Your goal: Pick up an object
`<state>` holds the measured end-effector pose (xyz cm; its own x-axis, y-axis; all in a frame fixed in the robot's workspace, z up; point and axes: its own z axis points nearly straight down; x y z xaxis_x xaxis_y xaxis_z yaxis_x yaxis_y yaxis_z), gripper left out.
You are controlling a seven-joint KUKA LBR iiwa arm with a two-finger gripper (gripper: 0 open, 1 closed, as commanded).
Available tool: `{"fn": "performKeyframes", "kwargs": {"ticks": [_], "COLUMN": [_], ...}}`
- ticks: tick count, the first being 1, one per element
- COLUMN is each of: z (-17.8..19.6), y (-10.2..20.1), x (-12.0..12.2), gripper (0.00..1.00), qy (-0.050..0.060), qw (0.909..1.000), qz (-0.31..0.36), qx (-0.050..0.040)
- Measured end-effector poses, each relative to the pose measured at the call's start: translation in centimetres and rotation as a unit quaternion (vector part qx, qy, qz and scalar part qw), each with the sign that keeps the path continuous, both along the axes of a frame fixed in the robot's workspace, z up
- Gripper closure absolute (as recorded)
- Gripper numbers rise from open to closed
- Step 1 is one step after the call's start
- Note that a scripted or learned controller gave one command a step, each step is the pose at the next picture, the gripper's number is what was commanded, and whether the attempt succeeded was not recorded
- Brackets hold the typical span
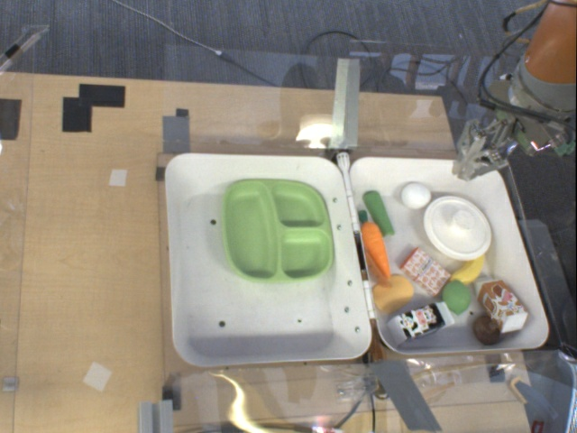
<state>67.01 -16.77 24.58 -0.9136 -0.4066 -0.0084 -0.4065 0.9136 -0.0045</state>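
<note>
The right bin [518,215] holds several toy foods: a white egg [416,195], a white round lidded bowl [457,226], a green cucumber [377,213], an orange carrot [376,251], a pink checked box [425,271], a yellow banana [469,268], a green lime [458,297], a small milk carton [422,321] and a brown-and-white carton [501,306]. My gripper [475,158] hangs over the bin's far right corner, above and to the right of the egg, with nothing seen between its fingers.
The left bin [194,269] carries a green divided plate [278,229]. A metal divider post [346,106] stands at the back between the bins. Wooden bench surface [81,242] stretches to the left. Cables trail behind the bins.
</note>
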Motion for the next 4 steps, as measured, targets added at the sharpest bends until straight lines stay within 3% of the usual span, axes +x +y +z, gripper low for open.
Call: {"fn": "performKeyframes", "kwargs": {"ticks": [1,2,3,4], "z": [3.6,-5.6,-13.4,-13.6], "y": [-3.8,-3.6,-3.7,-3.6], "x": [0.1,-3.5,-7.5,-7.6], "gripper": [1.00,1.00,1.00,0.00], "qy": [-0.002,0.002,-0.001,0.000], "qw": [0.9877,0.9148,0.9057,0.9055], "qz": [0.157,0.404,0.424,0.424], "qx": [-0.0020,-0.0013,-0.0051,-0.0032]}}
